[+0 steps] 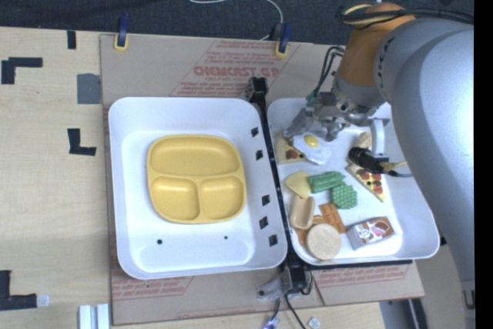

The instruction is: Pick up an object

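My gripper (313, 127) hangs low at the far left of the right bin (420, 223), directly above a white fried egg toy (311, 142) with a yellow yolk. Whether it touches the egg cannot be made out. More toy food fills this bin: a green piece (325, 181), a dark green waffled piece (345, 196), a pizza slice (370, 182), a round tan biscuit (323, 241), a pale bread roll (302, 212) and a small printed packet (371, 230).
The left bin (127, 166) holds a yellow divided plate (196, 177). A black divider (266, 166) runs between the bins. The grey arm with its orange band (368, 50) covers the right bin's far right side. A white cable (231, 0) lies behind the bins.
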